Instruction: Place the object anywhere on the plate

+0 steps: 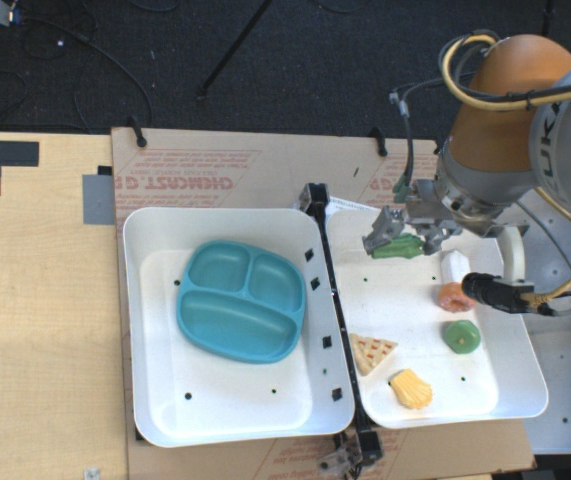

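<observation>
Green object (401, 250) sits gripped in the tool (397, 236) above the right bin (525, 388), plate (241, 301) well apart.

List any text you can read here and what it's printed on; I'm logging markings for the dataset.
"CHEMCAST GP": red print, upside down in this view, repeated across the brown board under the bins; the smaller lines beside it are too blurred to read.
"UK": partial black letters on the arm's grey housing, cut off at the edge.
Nothing else legible.

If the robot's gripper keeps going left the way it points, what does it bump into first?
Probably the black divider between the two white bins, though height is unclear. The gripper, holding a green object, may pass above it toward the teal sectioned plate.
</observation>
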